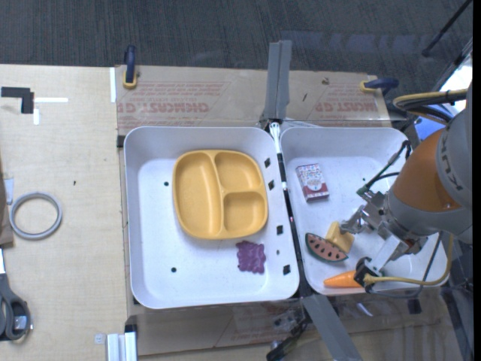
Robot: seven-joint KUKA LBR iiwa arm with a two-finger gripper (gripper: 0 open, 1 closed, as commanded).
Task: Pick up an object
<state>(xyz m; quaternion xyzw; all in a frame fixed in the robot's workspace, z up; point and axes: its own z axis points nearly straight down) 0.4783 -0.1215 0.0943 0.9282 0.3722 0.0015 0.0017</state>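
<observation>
pincer low in right bin, beside watermelon slice

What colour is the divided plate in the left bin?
Yellow, a mustard-like shade all over. The divided plate shows clearly in the camera view.

Left bin: I see a yellow divided plate and purple grapes.
Right bin: red card box, watermelon slice, yellow wedge, carrot.

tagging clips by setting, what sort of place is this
Probably a robotics lab bench set up for grasping trials: a grey arm reaches over two white bins, toy food such as a watermelon slice and carrot lies inside, and clamps hold cardboard down.
</observation>
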